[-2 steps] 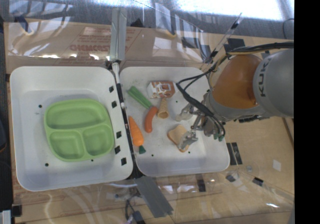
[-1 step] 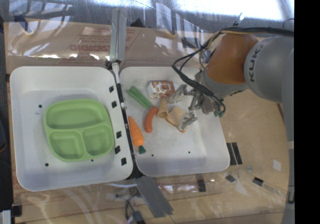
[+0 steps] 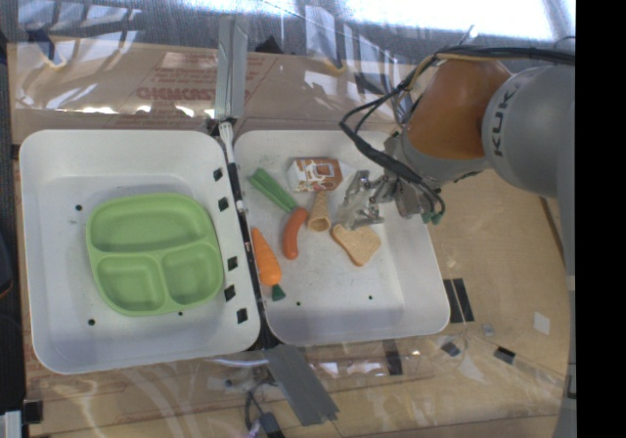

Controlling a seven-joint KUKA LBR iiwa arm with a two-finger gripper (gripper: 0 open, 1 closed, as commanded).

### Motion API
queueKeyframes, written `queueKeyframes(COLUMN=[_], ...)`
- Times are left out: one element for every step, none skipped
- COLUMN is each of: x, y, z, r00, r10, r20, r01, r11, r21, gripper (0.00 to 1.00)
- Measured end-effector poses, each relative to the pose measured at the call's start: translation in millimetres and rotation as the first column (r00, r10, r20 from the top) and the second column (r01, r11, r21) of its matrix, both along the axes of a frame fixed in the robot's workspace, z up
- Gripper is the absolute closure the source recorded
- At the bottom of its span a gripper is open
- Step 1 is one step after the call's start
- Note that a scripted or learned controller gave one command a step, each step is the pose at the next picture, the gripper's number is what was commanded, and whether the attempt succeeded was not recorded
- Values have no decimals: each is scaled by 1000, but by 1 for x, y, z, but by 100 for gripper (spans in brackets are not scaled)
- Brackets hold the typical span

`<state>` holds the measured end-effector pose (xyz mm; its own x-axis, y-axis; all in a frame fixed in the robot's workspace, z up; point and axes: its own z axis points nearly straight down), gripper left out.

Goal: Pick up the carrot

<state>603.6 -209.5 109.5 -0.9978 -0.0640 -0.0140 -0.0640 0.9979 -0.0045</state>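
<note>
the carrot [image 3: 266, 258] lies at the right bin's [image 3: 416, 299] left wall. the gripper [image 3: 358, 207] hangs near the toast [image 3: 357, 245], nothing in it; whether it's apart, i cannot tell.

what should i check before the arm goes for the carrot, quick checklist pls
1. Carrot in view, lying at the left edge of the right bin: ok.
2. Gripper over the carrot: not ok, it sits to the right, near the bread slice.
3. Gripper free of any item: cannot tell.
4. Room around the carrot: not ok, the bin wall is tight on its left and the sausage is close on its right.
5. Path leftward: not ok, the sausage and the cone lie between.
</note>
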Motion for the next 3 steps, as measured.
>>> queueKeyframes(x=[-11,-41,-68], y=[0,-1,-1], z=[126,168,212], r00=[980,865,994], r10=[199,-502,-113], r20=[-4,-9,-7], r01=[-199,502,113], r11=[980,865,994], r21=[-3,3,1], gripper=[100,100,100])
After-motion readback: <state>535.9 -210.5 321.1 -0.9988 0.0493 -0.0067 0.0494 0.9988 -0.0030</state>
